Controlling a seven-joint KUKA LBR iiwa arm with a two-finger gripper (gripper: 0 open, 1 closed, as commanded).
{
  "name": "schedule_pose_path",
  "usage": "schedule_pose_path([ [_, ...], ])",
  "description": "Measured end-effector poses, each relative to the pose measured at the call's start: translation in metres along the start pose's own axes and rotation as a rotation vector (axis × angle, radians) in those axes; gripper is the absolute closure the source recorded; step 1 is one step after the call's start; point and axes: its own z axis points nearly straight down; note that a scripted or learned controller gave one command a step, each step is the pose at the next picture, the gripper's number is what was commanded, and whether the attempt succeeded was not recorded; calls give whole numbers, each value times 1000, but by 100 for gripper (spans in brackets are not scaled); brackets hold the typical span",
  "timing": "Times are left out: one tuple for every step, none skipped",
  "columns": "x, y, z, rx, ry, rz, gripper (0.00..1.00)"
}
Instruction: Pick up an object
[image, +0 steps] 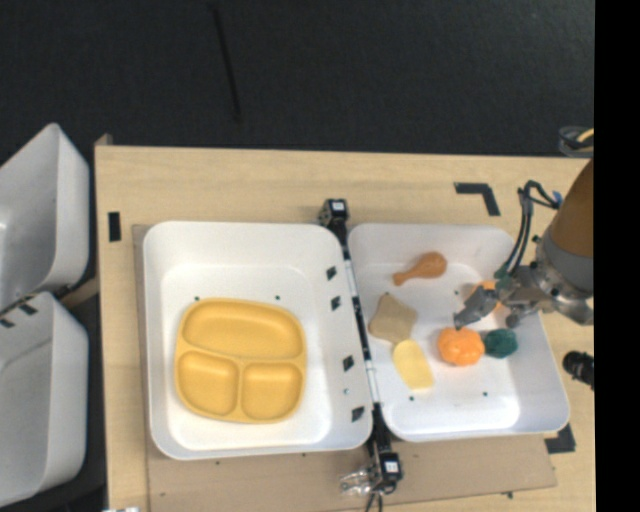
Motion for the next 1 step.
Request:
schedule_pose_path([
  [0,3,-6,-10,-3,-3,0],
])
